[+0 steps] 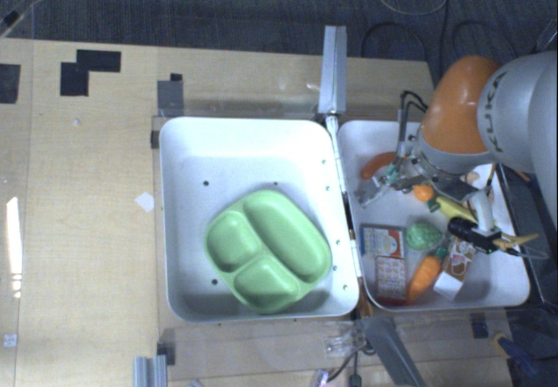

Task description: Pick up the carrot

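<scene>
Jaws: you are looking at the gripper (390, 178) hanging low at the 12 o'clock end of the right bin (514, 289), prongs looking parted a little with nothing between them. Carrot (424, 275) is lying near the bin's 6 o'clock edge, tilted, well apart from the gripper, just beside a printed card (384, 256) and a green lump (425, 235). Risk, judging from here: clutter is crowding it, so a descent could be catching the card or a neighbour instead. Left bin is holding a green tray (268, 247).

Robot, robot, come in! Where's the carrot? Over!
End effector low in right bin, upper left. Carrot lying free near front wall. Green toy and card crowd it.
</scene>
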Motion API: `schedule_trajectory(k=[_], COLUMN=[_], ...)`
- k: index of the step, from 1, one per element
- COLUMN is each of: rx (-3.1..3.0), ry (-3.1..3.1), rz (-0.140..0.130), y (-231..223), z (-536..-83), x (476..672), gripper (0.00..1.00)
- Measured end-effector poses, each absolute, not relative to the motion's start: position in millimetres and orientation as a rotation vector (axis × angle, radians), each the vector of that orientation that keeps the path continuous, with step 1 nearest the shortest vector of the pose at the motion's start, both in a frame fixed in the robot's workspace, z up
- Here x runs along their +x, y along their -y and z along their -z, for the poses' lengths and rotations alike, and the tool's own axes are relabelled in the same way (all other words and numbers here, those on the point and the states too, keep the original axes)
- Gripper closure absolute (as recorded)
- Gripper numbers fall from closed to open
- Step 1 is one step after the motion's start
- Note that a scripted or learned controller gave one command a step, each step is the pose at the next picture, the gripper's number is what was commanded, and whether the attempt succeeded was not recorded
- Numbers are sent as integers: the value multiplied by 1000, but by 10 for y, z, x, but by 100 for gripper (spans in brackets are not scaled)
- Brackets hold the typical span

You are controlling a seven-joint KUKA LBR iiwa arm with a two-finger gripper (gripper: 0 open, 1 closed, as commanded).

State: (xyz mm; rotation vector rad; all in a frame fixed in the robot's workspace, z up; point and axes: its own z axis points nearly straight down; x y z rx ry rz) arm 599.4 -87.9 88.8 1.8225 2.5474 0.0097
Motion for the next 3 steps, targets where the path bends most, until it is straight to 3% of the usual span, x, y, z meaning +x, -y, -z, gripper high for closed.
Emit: schedule_trajectory(k=[1,2,3], rx=[1735,1700,1666], ry=[-2604,-2629,-2663], rz=[-9,-30,-27], y=[1794,1873,1918], z=[-893,-904,-893], x=[5752,5258,6039], gripper=[0,0,0])
